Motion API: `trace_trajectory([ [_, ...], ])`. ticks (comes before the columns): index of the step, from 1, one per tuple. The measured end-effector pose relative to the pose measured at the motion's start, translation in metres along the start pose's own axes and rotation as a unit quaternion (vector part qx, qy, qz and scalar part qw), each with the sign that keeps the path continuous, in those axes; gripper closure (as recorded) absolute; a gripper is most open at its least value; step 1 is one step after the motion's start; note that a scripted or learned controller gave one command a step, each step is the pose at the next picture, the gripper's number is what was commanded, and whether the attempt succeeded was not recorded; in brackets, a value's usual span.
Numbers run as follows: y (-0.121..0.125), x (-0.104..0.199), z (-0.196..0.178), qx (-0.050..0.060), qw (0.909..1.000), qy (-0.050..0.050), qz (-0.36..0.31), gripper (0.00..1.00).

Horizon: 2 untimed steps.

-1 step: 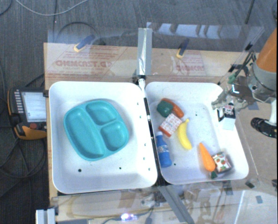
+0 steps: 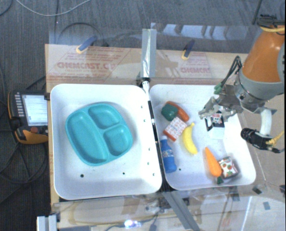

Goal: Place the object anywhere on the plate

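Left of my pincer (image 2: 215, 115), well apart from it, the yellow curved banana (image 2: 190, 139) lies beside the carrot (image 2: 212, 162); whether my pincer grips anything, I cannot tell.

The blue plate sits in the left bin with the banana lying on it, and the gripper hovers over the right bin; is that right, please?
Not quite. The camera view shows the banana lying in the right bin, between the small patterned box and the carrot, not on the blue plate. The rest holds: the plate sits in the left bin, and the gripper hovers over the right bin.
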State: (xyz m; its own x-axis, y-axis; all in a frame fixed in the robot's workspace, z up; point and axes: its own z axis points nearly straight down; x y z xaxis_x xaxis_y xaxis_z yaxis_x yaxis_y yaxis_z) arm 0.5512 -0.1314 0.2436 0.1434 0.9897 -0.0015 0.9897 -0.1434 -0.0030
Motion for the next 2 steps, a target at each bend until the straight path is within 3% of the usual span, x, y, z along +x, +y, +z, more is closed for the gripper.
trace_trajectory([
  [1,-0.026,-0.012,0.039,0.000,0.9999,0.000,0.014,1.00],
  [2,-0.045,0.084,0.061,0.001,0.9993,0.000,-0.036,1.00],
])
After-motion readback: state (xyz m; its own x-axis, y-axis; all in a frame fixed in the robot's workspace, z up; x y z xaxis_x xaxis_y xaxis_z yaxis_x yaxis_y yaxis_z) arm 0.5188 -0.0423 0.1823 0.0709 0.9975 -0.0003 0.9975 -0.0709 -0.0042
